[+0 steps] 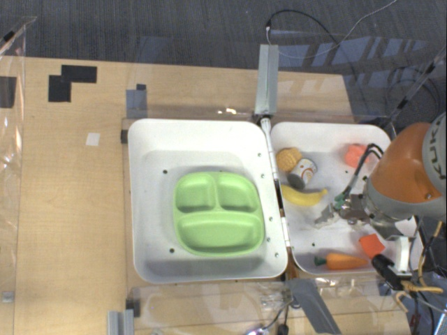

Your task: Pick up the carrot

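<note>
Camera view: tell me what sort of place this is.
Probably a robotics lab's pick-and-place test bench. Two white bins sit fixed side by side on a wooden bench, toy food such as a carrot and banana lies in one, and loose cables run across the floor.

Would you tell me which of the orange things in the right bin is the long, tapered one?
The carrot, lying along the bin's near edge with a green stem end; the orange block and pinkish piece are short and chunky.

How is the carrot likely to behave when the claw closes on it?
The carrot looks like smooth, rigid toy plastic, so probably stiff, light and slippery. Its rounded, tapered shape may roll or squirt sideways. It lies close to the bin's near wall, leaving little room.
</note>
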Motion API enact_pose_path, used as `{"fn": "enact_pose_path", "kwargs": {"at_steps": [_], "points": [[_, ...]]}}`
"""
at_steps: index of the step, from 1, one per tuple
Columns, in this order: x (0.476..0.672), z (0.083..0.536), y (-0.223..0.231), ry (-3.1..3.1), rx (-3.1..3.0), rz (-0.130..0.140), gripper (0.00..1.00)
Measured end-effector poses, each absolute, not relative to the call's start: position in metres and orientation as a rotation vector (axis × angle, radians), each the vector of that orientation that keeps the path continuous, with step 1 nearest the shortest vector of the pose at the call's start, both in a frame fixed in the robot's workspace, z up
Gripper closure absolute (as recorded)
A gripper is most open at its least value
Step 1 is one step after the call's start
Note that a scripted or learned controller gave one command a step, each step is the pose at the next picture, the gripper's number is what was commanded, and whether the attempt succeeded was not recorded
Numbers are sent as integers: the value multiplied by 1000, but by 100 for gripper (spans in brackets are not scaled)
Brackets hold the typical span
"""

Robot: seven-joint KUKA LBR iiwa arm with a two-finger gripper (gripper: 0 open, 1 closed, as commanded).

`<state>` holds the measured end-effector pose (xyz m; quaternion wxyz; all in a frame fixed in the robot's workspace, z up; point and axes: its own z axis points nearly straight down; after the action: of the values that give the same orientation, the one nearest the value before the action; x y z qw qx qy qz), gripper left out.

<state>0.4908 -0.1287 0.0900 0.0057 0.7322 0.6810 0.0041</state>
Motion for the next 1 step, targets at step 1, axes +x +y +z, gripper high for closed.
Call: {"fn": "enact_pose_path", "kwargs": {"at_steps": [1], "points": [[545,191,-196,2147,2285,5,0]]}}
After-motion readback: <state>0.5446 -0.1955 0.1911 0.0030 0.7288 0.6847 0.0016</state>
